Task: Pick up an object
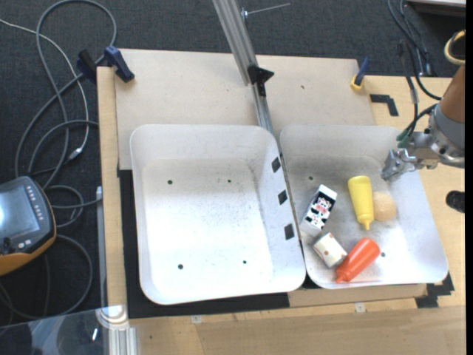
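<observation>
I saw silver two-finger jaws (392, 167) hovering over right shallow white plastic bin (436, 246), near its far right wall; could not tell whether apart or together. Nothing visible between them. Yellow plastic bottle (361, 200) lay just below-left of jaws, touching tan round lump (383, 206). Orange carrot-shaped toy (358, 259), white cylinder (329, 249), black-and-white patterned carton (320, 208) farther off.
</observation>
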`<state>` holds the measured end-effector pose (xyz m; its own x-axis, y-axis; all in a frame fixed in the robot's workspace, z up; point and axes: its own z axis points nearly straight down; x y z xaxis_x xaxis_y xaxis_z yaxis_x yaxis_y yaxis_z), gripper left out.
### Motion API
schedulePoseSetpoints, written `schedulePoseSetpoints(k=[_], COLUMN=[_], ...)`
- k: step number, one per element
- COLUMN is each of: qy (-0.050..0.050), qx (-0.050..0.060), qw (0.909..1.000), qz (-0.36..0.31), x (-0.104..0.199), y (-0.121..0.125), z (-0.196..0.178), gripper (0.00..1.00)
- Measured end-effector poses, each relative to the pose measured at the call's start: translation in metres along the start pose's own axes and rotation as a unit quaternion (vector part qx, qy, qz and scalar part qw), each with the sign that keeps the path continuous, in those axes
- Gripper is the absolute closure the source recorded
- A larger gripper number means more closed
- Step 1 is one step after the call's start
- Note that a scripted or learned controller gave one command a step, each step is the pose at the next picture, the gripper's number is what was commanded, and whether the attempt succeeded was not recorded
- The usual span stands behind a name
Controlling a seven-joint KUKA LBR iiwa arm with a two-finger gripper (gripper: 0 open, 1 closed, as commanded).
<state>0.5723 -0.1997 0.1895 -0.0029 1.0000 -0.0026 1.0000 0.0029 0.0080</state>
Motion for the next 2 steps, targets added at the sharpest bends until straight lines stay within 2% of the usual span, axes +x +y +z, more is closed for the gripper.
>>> schedulePoseSetpoints(k=[2], qy=[0.0], qx=[0.0], qw=[1.0], qz=[0.0], x=[-0.004], y=[0.002], z=[-0.094], gripper=[1.0])
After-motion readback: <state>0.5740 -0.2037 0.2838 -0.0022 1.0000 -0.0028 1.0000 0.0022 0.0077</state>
